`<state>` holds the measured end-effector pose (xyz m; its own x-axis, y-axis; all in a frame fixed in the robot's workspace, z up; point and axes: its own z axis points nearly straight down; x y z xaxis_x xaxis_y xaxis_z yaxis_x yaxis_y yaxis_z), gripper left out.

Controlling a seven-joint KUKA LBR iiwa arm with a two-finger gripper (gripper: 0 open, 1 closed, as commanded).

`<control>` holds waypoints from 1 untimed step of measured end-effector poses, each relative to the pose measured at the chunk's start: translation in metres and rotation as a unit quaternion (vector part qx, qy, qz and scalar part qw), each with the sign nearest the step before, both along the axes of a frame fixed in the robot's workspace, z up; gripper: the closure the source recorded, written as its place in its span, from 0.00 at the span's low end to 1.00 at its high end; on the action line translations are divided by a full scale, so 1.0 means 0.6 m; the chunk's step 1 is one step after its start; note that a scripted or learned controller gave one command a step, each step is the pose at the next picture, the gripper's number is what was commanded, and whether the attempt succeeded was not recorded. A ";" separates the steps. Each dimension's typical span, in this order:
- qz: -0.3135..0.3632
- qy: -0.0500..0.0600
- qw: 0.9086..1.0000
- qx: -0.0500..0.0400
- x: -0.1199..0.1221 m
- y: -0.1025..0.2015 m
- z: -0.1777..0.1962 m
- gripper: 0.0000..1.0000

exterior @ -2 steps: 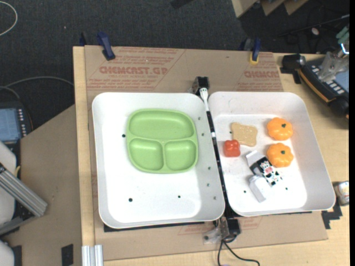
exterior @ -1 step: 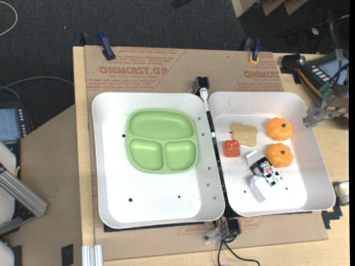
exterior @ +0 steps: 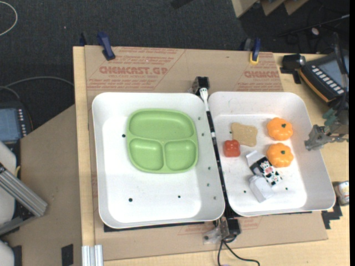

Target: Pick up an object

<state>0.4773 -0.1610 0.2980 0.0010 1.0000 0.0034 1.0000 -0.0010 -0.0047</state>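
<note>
Gripper [exterior: 317, 138] waits at the right bin's [exterior: 310, 193] edge, grip unreadable; next, reach in toward the pumpkins [exterior: 279, 154].

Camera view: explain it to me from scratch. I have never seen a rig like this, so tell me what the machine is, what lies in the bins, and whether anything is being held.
This is one picture from a fixed camera above a bench, looking down at a slant. On the bench sit two shallow white bins side by side. The left bin holds a green divided plate. The right bin holds two small orange pumpkins, a red block, a tan flat piece and a small black-and-white toy lying on a grey piece. The machine is a robot arm that reaches in from the right; its claw is at the right bin's outer rim. Nothing is seen between its fingers, so nothing has been picked up yet.
</note>
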 end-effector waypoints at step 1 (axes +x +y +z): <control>0.003 -0.006 1.000 -0.003 0.085 0.036 0.039 1.00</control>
<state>0.5285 -0.1396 0.3212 -0.0047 1.0000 -0.0019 1.0000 0.0047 0.0068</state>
